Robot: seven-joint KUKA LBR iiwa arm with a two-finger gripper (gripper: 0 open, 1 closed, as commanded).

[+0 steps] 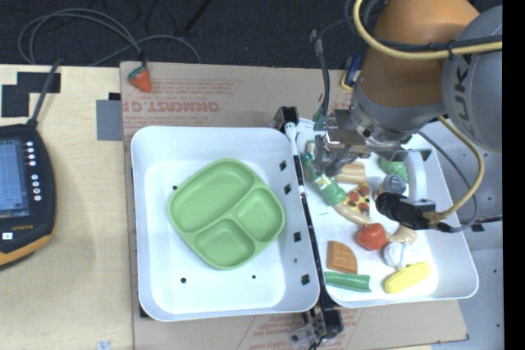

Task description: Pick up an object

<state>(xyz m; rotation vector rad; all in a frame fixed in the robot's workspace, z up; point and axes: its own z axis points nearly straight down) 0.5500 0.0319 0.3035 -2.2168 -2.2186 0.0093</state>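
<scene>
1. Gripper (326, 150) hangs over the right bin (459, 279), close to that bin's left wall and toward its far edge. From this slant I cannot tell how wide it stands, and nothing can be seen in its grasp.
2. Just beneath it, a green toy piece (330, 191) lies against the left wall. Whether the gripper touches it cannot be told.
3. A pale beige piece (353, 172) sits just beside the gripper, toward the middle of the bin.
4. A toy pizza slice (358, 205) lies flat in the middle of the right bin, touching the green toy piece on its left side.
5. A red tomato (372, 236) rests at the near end of the pizza slice, with a small white lump (394, 252) just beside it.
6. An orange wedge (342, 256) lies near the left wall, toward the near edge. A green pod (348, 282) lies along the near edge just below it, and a yellow piece (407, 277) lies close to the same edge, further right.
7. The left bin (156, 258) holds a green divided plate (227, 213) with three compartments, lying flat about the bin's middle and turned at an angle to its walls.
8. Both bins rest on a cardboard sheet (205, 94). A small red strawberry (141, 80) sits at the sheet's far-left corner.
9. A teach pendant (20, 193) lies at the bench's left edge, well apart from the bins.
</scene>
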